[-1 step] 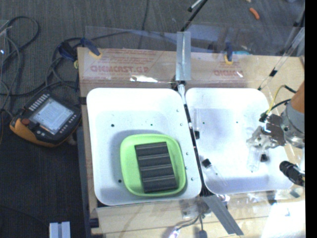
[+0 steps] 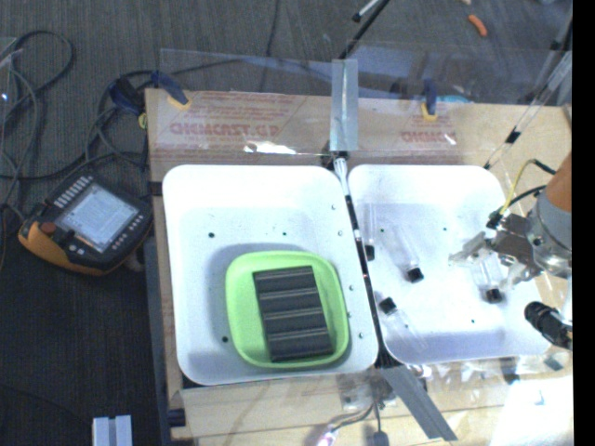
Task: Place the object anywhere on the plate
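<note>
A green square plate lies in the left bin, toward its front. A dark grey ribbed block rests flat on the plate and covers most of its middle. My gripper hangs over the right side of the right bin, far from the plate and the block. It points left and low over the bin floor. Nothing shows in its grasp.
The left bin and the right bin meet at a central divider. Small black bits lie on the right bin's floor. A pendant and cables sit on the floor left of the bench.
</note>
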